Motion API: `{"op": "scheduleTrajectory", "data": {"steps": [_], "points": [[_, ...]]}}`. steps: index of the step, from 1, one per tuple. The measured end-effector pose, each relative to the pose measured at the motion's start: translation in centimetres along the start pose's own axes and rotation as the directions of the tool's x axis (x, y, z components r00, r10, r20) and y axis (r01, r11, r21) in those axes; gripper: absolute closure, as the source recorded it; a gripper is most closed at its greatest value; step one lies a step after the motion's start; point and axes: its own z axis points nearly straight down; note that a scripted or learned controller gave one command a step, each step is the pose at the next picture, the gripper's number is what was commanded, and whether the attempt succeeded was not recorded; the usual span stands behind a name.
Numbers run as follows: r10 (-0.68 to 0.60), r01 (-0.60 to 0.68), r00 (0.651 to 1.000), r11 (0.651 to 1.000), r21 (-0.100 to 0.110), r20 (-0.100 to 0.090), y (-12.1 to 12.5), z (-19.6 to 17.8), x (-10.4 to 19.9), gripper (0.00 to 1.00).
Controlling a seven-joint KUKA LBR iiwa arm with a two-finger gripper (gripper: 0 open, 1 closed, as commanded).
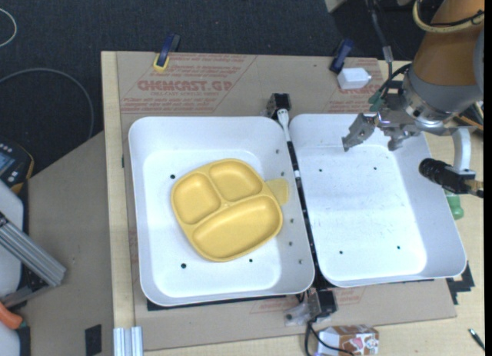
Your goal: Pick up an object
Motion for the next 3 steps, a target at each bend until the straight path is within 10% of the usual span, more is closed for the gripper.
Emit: {"op": "scheduleTrajectory", "data": {"steps": [3], "points": [[-0.007, 0.007, 1.000, 1.000, -0.014, -0.002, -12.2, -31.0, 15.0, 0.00]]}}
